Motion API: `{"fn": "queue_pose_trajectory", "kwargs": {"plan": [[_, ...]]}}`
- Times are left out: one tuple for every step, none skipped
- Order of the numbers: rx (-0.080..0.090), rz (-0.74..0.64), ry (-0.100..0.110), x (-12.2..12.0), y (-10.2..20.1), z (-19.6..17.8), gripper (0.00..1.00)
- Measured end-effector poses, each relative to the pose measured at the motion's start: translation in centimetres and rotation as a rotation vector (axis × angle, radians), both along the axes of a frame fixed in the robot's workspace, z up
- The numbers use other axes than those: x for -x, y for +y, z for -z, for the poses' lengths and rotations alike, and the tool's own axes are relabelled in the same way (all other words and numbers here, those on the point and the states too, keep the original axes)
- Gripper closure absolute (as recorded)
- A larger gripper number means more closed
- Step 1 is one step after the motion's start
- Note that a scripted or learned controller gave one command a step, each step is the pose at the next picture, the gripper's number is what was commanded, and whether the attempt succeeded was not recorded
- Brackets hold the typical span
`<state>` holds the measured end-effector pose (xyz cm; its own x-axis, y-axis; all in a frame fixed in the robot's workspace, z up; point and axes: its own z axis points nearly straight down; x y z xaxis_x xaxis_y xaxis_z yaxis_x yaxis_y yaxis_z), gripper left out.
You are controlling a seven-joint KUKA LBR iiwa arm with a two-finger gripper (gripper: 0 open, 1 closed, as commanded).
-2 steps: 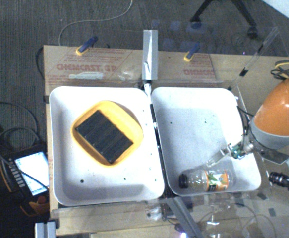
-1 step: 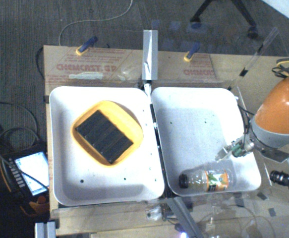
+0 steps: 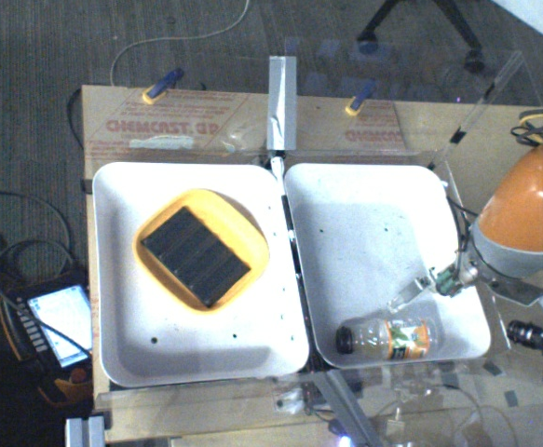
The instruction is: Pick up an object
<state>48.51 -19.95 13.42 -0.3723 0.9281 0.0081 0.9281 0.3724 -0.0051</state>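
The gripper (image 3: pixel 418 291) is hovering just above the bottle (image 3: pixel 387 338), can't tell its claw state, and that round bottle's probably rolling away.

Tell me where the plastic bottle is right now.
The plastic bottle lies on its side along the near edge of the right bin, just below the gripper.
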Motion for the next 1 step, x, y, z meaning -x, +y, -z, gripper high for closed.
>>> {"fn": "queue_pose_trajectory", "kwargs": {"plan": [[0.009, 0.504, -0.001, 0.0, 3.48, -8.14, 0.0]]}}
